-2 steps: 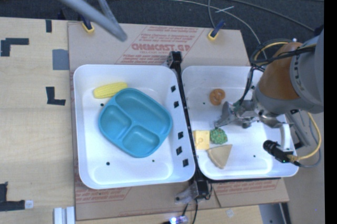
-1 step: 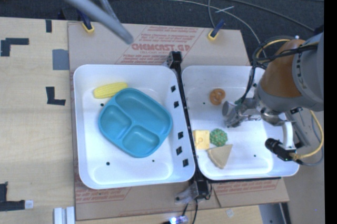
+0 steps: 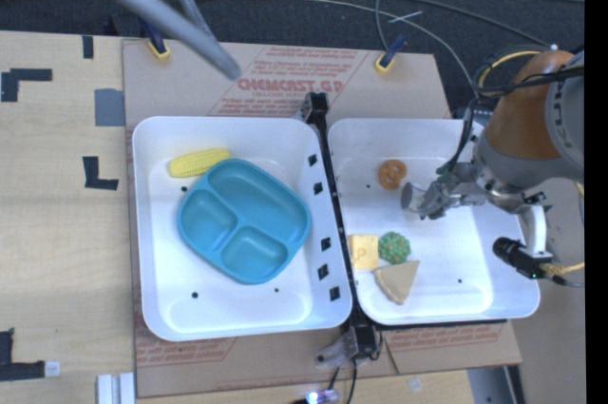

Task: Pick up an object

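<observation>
In the right bin (image 3: 494,298) lie a small orange-brown round piece (image 3: 391,172), a green round piece (image 3: 394,247), a yellow square piece (image 3: 363,252) and a tan wedge (image 3: 398,280). My gripper (image 3: 423,201) hangs low over the right bin, just right of and slightly below the orange piece. It does not touch any of the pieces that I can see. The green piece lies below and left of it. The grey arm with its orange band (image 3: 522,112) comes in from the right.
The left bin (image 3: 152,278) holds a blue divided plate (image 3: 244,220) and a yellow corn cob (image 3: 198,163) at its upper left. A black divider (image 3: 328,221) runs between the bins. Cables trail over the bench behind the right bin.
</observation>
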### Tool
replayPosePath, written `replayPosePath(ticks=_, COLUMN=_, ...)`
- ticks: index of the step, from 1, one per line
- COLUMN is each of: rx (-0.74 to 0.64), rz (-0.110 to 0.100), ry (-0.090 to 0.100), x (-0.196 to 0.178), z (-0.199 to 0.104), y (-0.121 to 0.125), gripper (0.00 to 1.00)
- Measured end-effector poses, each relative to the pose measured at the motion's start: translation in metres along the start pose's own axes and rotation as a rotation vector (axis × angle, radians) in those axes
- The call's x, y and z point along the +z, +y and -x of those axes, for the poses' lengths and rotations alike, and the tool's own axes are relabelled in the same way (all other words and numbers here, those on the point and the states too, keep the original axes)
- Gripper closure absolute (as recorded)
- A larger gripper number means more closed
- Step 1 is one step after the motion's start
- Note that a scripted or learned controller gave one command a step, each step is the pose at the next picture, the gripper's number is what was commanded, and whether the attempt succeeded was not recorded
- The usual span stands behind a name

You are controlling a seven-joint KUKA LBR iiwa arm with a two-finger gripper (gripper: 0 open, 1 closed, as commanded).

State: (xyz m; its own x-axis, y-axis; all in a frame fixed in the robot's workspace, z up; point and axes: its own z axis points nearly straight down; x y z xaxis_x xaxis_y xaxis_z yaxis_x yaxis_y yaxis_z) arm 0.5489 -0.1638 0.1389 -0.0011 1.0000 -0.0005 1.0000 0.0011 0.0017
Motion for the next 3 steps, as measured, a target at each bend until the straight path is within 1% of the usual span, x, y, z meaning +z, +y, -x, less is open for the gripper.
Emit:
replayPosePath(ticks=1, rx=0.0, rz=0.0, ry=0.0, x=-0.047, z=0.002, y=-0.008, gripper=1.0)
replayPosePath(ticks=2, rx=-0.001, rz=0.002, ry=-0.001, x=-0.09, z=0.0, y=-0.005, gripper=1.0)
replayPosePath(ticks=3, rx=-0.006, rz=-0.002, ry=0.002, x=-0.092, z=-0.056, y=0.004, gripper=1.0)
